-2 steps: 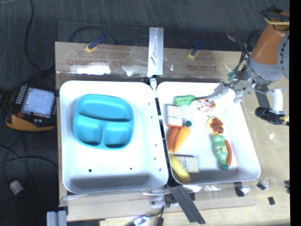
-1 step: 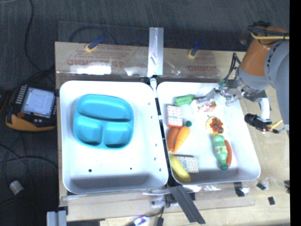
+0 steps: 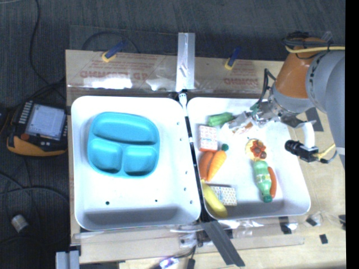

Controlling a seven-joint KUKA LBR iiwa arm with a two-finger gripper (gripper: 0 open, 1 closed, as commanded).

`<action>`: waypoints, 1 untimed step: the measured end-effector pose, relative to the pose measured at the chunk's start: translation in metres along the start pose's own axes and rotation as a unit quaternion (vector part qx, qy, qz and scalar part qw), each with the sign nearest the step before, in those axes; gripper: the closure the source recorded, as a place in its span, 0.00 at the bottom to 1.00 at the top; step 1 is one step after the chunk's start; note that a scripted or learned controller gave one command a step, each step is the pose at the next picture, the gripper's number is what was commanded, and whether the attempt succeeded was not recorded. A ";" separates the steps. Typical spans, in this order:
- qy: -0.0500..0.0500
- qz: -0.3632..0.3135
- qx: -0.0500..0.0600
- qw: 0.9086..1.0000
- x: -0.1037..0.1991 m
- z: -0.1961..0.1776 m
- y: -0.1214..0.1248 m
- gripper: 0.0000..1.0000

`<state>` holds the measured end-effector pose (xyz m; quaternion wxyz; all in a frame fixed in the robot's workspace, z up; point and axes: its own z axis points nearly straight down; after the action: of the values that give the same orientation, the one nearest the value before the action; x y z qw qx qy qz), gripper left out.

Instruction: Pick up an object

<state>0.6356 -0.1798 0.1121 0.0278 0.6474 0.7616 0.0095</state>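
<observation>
The right bin (image 3: 291, 200) holds several toy foods. A green vegetable (image 3: 220, 118) lies at its far left, with a small printed box (image 3: 207, 138) and two orange carrots (image 3: 213, 161) below it. A yellow banana (image 3: 213, 202) and a small patterned box (image 3: 227, 194) lie at the near left. A pizza slice (image 3: 256, 148), a green bottle (image 3: 261, 176) and a reddish sausage (image 3: 272, 182) sit right of centre. My gripper (image 3: 248, 120) hangs low over the far middle of this bin, between the green vegetable and the pizza slice.
A blue divided tray (image 3: 122, 143) lies in the left bin (image 3: 112, 212). A metal post (image 3: 185, 60) stands behind the divider between the bins. The grey arm with its orange band (image 3: 294, 77) comes in over the right bin's far right corner.
</observation>
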 end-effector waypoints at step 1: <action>0.017 -0.135 0.021 0.990 0.073 -0.005 -0.039 0.00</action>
<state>0.5852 -0.1144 0.1126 0.0020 0.5386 0.8426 0.0006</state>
